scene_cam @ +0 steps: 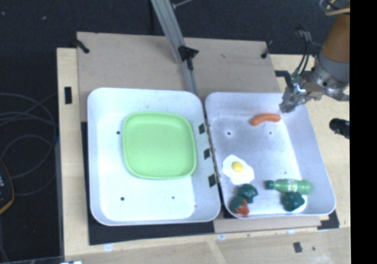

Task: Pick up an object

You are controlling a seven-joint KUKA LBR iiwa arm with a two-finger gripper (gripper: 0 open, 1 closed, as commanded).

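1. I see the counter (247,65) carrying two shallow white bins side by side; the left bin (106,198) takes up the counter's left half and the right bin (306,145) its right half.
2. The arm (337,45) comes in over the counter's right edge near the far right corner, grey with its orange band above the wrist.
3. A light green plate (159,145) lies flat in the middle of the left bin.
4. In the right bin, along the side toward the counter's near edge, I see a green bottle (290,185) lying on its side, a dark green lump (293,201) just beside it, a toy fried egg (237,168) near the divider, and a small broccoli-like piece (245,193) touching a red bit.
5. The tool (290,102) hangs at the right bin's far right corner; whether it is spread or closed I cannot tell, and nothing shows gripped in it.
6. The orange sausage (264,119) is my likeliest target: it lies in the far part of the right bin, just beside the tool, toward the counter's left and slightly nearer edge.
7. Its long axis runs roughly along the counter's far edge, so I judge the tool needs a short shift left and a grip across the narrow width.
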